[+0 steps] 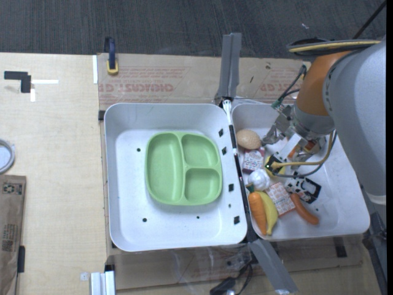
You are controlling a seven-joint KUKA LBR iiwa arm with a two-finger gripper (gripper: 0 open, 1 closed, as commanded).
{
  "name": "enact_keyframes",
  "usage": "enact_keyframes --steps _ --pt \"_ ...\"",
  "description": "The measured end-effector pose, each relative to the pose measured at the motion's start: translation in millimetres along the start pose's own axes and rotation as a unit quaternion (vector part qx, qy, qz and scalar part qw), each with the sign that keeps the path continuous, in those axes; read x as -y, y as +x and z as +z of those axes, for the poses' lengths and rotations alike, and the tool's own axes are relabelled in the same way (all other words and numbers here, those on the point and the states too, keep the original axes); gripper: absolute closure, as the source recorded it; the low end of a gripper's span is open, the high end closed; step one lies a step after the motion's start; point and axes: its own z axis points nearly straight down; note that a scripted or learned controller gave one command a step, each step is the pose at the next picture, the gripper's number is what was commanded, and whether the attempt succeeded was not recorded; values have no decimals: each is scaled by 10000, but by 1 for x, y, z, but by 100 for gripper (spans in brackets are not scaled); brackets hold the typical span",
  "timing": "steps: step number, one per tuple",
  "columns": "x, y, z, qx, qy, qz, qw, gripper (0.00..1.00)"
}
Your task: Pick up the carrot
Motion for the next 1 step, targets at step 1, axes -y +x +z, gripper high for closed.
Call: enact_keyframes --steps 1 --pt "0 0 0 -2 -1 1 10000 0"
